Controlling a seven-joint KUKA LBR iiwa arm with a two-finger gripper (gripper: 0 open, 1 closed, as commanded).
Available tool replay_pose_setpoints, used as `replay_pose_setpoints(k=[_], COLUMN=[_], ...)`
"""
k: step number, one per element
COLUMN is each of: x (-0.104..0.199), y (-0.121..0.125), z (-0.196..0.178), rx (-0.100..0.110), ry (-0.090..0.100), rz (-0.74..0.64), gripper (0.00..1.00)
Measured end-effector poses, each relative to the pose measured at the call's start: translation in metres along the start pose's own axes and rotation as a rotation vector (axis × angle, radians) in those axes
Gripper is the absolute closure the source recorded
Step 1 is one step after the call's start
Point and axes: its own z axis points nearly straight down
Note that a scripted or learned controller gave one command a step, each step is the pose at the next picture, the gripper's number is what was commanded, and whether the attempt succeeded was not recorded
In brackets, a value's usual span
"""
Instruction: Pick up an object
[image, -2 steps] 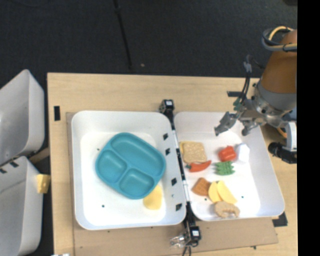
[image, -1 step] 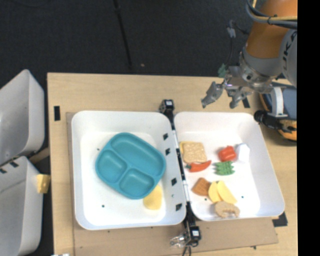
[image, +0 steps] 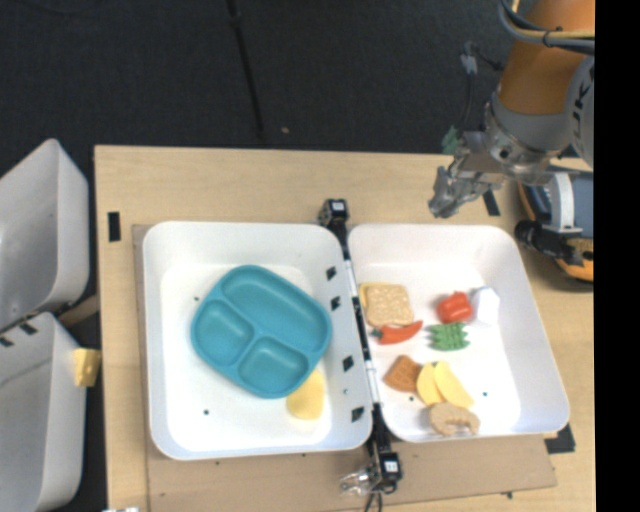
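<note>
Tool (image: 447, 195) hangs above the table (image: 250, 180), just beyond the right bin's (image: 500, 245) far rim; grip state: cannot tell. Nothing seen in it. Below it in that bin: cracker (image: 386, 302), tomato (image: 455, 307), pepper (image: 402, 332), greens (image: 449, 337), banana (image: 442, 384). Further left, 1 blue plate (image: 261, 330) in left bin (image: 165, 300).

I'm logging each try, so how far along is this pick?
Nothing looks picked yet. The tool hangs above the far rim of the right bin, with nothing visible in it. The toy foods, such as the cracker and tomato, lie in that bin. Descent, grasp and lift remain.
</note>
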Motion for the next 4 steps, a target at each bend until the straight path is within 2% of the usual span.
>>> replay_pose_setpoints(k=[1,2,3,4], x=[0.079,0.159,0.247,0.242], y=[-0.025,0.036,0.036,0.031], z=[-0.046,0.113,0.035,0.017], rx=[-0.002,0.009,-0.005,0.007], ry=[0.006,0.005,0.006,0.002], rz=[-0.004,-0.003,-0.004,0.005], gripper=[1.0,1.0,1.0,1.0])
